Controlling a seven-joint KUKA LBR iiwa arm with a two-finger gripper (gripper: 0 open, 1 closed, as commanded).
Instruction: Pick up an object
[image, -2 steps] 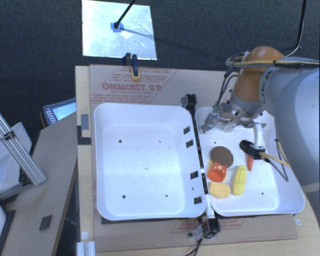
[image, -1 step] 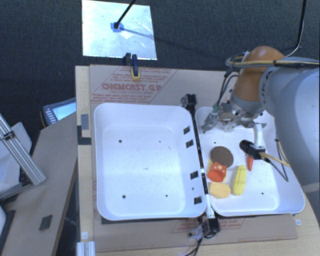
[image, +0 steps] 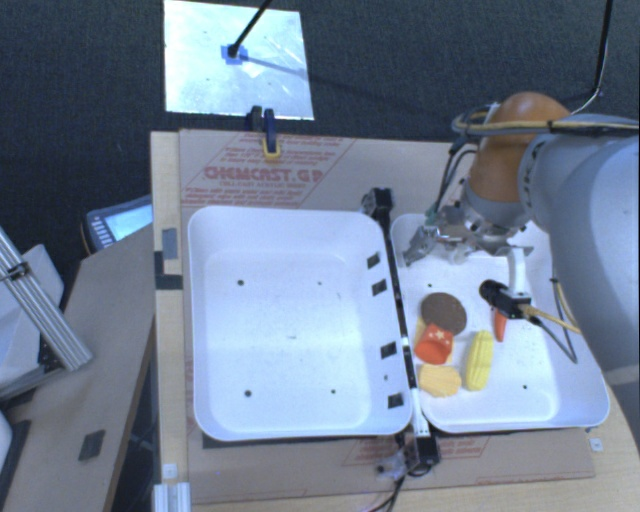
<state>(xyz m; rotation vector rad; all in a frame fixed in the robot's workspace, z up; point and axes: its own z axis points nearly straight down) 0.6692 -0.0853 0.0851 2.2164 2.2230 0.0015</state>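
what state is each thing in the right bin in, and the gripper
gripper: over the far end of the right bin, apart from the toys
brown disc: lying flat in the right bin
orange-red toy: resting against the disc's near edge
yellow lump: lying by the bin's left wall
corn cob: on its side, beside the lump
small orange piece: lying right of the disc

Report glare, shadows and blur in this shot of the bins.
Camera view: strong glare on the shiny sheet at the top; the left bin is evenly lit, with only faint shadow along its walls; the arm, nearest the lens, looks soft; the brown disc in the right bin is fairly sharp.
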